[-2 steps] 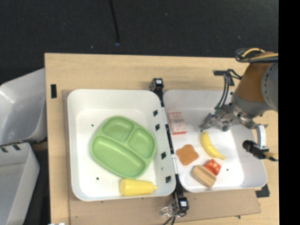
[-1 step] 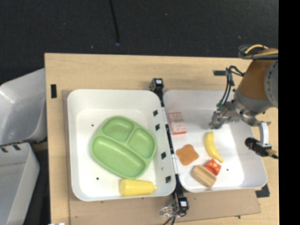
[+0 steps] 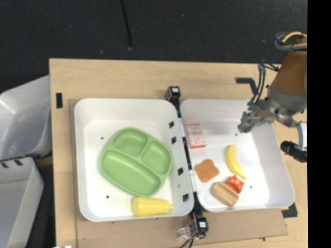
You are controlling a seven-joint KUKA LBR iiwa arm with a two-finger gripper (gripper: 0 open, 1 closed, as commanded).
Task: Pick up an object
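Two bins; gripper [image 3: 247, 123] over right bin [image 3: 269, 185] far corner, finger opening unclear, nothing visibly held. Banana [image 3: 234, 161] nearest, just below-left, long axis near-far.

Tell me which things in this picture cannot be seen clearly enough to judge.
- Tool, camera view: small and blurred against the right bin's white wall, so its opening is unreadable.
- Arm, camera view: cut off by the right edge.
- Red item: partly covered by the brown roll; its kind is unclear.
- Printed packet: text too small to read.
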